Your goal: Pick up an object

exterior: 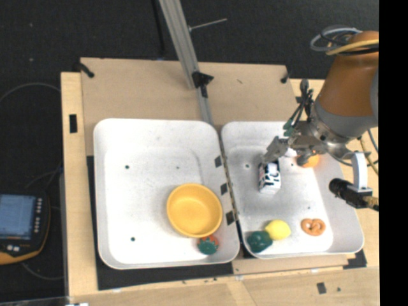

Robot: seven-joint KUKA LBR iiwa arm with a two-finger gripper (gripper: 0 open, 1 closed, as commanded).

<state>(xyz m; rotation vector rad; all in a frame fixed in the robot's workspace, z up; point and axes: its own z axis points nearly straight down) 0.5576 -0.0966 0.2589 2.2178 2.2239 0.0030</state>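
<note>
In the right bin [331,238], my gripper [282,150] hangs over the upper middle, reaching in from the right. Just below its tip is a small white and black object [270,176]; I cannot tell whether the two touch. A small orange object [310,161] peeks out beside the gripper's right side. Along the right bin's front edge lie a yellow lemon-like object [278,229], a dark green object [259,240] and an orange pretzel-shaped object [312,226].
The left bin [127,171] holds a yellow bowl [194,209] near its front right, with a small green and red object [208,245] just in front of it. A metal pole [182,37] slants up from between the bins at the back.
</note>
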